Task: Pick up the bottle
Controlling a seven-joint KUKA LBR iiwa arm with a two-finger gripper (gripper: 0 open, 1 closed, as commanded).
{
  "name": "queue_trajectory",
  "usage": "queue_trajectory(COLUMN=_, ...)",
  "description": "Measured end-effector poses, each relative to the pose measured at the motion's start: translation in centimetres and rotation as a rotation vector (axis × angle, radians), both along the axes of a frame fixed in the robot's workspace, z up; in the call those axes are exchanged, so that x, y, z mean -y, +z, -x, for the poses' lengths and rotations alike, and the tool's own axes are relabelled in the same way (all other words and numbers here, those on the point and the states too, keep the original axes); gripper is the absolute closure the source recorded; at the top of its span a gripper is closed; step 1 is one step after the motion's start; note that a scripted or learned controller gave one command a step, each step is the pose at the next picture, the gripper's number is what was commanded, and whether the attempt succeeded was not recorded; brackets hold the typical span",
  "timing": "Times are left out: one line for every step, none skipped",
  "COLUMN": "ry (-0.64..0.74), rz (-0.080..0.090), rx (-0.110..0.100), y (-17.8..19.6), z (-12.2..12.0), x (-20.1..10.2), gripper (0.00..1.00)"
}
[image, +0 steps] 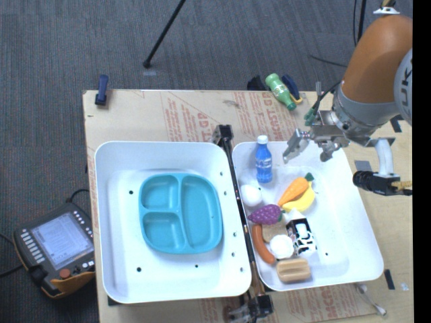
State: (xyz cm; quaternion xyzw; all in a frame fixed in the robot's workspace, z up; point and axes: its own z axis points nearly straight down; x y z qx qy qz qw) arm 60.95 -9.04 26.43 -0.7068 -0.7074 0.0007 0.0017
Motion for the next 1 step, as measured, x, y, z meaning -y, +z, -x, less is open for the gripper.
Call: queue_trajectory(ry=0.001, rz=-0.001, rx=-0.001, y=0.97, z=-0.04, x=-0.05, gripper=1.00)
